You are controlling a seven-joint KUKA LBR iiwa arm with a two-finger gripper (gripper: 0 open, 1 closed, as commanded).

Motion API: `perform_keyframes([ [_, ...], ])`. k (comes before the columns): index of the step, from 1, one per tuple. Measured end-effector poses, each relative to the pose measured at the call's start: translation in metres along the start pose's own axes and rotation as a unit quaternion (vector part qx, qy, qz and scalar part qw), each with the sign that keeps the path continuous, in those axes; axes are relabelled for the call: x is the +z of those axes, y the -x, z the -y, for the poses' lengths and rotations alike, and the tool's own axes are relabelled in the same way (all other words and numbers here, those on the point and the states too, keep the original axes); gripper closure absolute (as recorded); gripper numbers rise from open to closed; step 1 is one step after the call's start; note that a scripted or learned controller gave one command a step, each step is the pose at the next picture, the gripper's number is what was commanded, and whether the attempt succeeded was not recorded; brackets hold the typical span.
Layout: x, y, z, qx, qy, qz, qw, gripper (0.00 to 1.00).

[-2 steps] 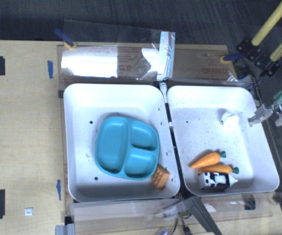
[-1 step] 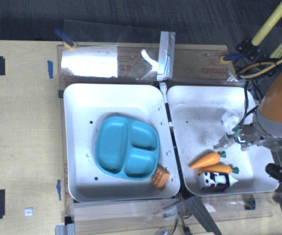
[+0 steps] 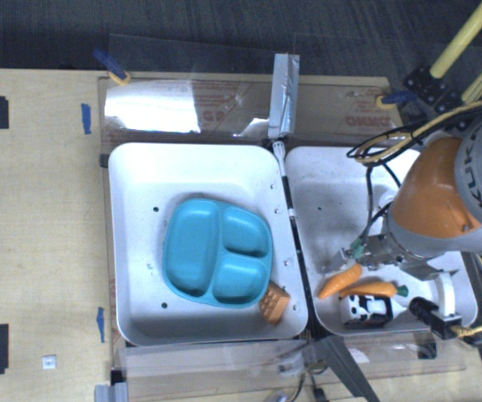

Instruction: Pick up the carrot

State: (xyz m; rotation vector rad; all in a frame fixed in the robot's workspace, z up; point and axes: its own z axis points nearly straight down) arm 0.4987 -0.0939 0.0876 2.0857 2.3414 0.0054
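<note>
The left bin (image 3: pixel 132 224) holds a blue divided plate (image 3: pixel 216 254) with a small brown piece (image 3: pixel 274 304) beside it (at its lower right), while the right bin (image 3: pixel 325 182) holds the arm (image 3: pixel 438 195), its gripper (image 3: pixel 375 254) just above the carrot (image 3: pixel 340 283), grip unclear

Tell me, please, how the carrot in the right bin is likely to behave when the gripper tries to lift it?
The carrot looks like a smooth, glossy toy, so it may slip between the fingers. Its tapered, rounded shape suggests it could roll or pivot if nudged off-centre. It lies close against another orange piece and a black-and-white toy, so these may get jostled too.
</note>
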Motion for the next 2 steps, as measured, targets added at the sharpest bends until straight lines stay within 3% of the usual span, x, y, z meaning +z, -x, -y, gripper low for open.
perform_keyframes([
  [1, -0.011, 0.000, -0.002, 0.000, 0.003, 0.001, 1.0000, 1.00],
  [2, -0.097, -0.074, 0.010, 0.141, -0.003, -0.001, 0.9901, 1.00],
])
